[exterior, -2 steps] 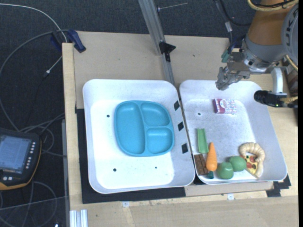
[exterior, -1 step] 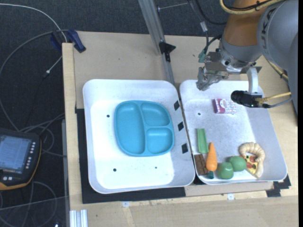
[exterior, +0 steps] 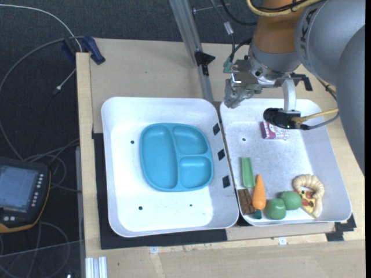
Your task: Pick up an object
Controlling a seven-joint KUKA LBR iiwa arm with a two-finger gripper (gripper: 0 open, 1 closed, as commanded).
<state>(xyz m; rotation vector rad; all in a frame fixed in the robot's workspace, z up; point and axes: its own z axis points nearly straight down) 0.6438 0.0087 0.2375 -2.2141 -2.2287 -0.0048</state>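
Jaws' state I can't tell tbh, gripper (exterior: 236,95) is up by the bin's (exterior: 330,155) far-left corner w/ the carrot (exterior: 259,191) well below it, so prob drop straight onto it.

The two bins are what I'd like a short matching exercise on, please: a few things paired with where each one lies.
Things:
1. blue divided tray
2. carrot
3. pink packet
4. gripper

Places:
A. far edge of the right bin, near the divide
B. near end of the right bin
C. left bin
D. far half of the right bin

Pairs: 1-C, 2-B, 3-D, 4-A
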